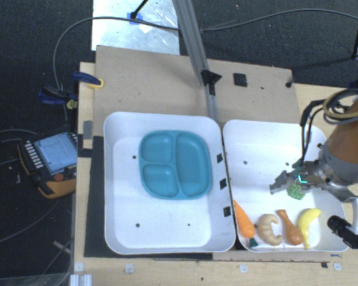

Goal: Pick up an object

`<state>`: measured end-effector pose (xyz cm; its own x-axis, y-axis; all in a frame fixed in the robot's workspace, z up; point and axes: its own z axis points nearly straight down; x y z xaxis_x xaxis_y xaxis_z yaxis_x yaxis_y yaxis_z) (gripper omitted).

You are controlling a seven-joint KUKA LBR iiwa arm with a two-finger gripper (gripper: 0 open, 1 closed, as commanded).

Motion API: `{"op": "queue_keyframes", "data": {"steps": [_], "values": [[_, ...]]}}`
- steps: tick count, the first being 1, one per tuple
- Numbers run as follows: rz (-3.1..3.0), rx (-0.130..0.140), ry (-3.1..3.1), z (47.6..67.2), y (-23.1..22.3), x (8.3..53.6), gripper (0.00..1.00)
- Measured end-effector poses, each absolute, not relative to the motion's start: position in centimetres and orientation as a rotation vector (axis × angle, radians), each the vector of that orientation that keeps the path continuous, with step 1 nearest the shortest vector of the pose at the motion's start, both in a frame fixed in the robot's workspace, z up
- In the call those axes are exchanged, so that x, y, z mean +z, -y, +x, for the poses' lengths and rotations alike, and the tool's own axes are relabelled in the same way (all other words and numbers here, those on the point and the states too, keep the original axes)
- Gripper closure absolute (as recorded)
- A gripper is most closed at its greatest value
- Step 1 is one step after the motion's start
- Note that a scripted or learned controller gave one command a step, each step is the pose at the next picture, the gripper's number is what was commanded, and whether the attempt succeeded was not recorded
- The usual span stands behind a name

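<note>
Green knobbly toy vegetable (pixel 295 190) sits in the right white bin (pixel 257 144), just under the grey two-finger gripper (pixel 290 181); likely the target, since the gripper hangs right over it; cannot tell jaw state; orange carrot (pixel 243 219), tan croissant (pixel 270 229), orange drumstick (pixel 289 227), yellow banana (pixel 307 224) crowd the near rim; far half offers room; blue divided plate (pixel 176 164) lies in the left bin (pixel 120 220).
</note>
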<state>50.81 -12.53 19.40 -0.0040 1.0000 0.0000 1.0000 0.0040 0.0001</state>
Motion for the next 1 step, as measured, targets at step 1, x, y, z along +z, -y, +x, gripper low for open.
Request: {"op": "queue_keyframes", "data": {"steps": [1], "values": [[2.216,0.001,-2.225,50.85,12.53,19.44,0.0]]}}
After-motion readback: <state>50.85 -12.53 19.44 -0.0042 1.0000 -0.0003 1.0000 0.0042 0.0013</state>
